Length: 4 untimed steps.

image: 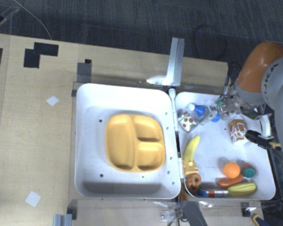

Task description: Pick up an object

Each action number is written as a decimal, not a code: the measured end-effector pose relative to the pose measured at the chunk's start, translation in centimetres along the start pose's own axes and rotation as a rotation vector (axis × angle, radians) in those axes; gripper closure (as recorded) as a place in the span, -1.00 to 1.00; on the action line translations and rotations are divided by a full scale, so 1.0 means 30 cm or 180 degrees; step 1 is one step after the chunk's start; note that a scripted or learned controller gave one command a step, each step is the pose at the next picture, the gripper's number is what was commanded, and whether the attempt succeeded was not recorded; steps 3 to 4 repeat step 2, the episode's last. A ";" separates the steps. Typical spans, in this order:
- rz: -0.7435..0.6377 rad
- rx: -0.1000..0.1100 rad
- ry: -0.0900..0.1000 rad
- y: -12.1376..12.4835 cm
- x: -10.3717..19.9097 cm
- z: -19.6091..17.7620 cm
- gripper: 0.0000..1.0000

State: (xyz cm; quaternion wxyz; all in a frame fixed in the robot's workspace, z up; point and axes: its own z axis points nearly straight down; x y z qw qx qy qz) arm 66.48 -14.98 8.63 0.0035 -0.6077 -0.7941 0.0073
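My gripper (223, 108) hangs over the back of the right bin (271, 167), at the end of the grey arm with its orange band (255, 65). It is right beside a clear bottle with a blue cap (201, 111), at the bottle's right end. A white cube with red and green marks (187, 122) lies just left of the bottle. A brown packet (237, 131) rests below and to the right of the gripper. Further forward lie a banana (191, 149) and an orange ball (232, 169).
The left bin (88, 145) holds a yellow divided tray (133, 142). Along the right bin's front lie a yellow-green fruit (242, 188), a red piece (229, 182), a teal and red toy (249, 171), a marker (212, 192) and a small orange figure (193, 179). A metal post (176, 59) stands behind the bins.
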 end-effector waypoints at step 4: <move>0.1352 -0.0079 0.0016 -0.171 0.109 -0.307 1.00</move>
